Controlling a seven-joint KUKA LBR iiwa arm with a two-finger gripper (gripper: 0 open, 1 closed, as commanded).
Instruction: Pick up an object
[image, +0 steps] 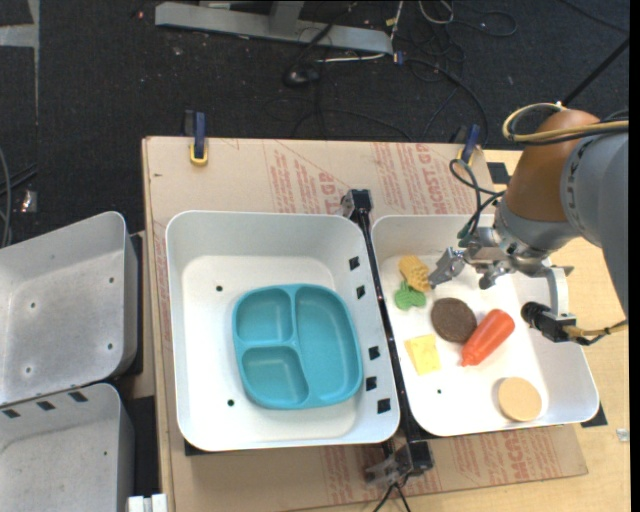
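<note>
While the arm (575, 185) reaches in from the right, grey with its orange band bulging above the wrist, the gripper (470, 262) hangs over the far half of the right bin (575, 395). Two thin fingers (447, 268) point left, toward the small pieces by the bin's left wall. They look parted, and nothing sits between them.

Right bin contents, far to near:
- yellow ridged piece (414, 271), near the left wall, just off the fingertip.
- small green piece (407, 296), touching the yellow ridged piece on its near side.
- dark brown round disc (454, 319), mid-bin, below the gripper.
- orange carrot (487, 337), lying at a slant, its upper end just beside the disc.
- yellow square block (422, 354), flat on the floor, left of the carrot.
- tan round disc (520, 399), near the front right corner, well apart from the rest.

Left bin (190, 300): a teal divided tray (296, 345) with three compartments, lying flat in the middle.

Both bins sit side by side on a cardboard sheet (280, 175) over the bench. A yellow clamp (199, 150) grips the sheet's far left edge. White panels (60, 300) lie off to the left on dark floor.
</note>
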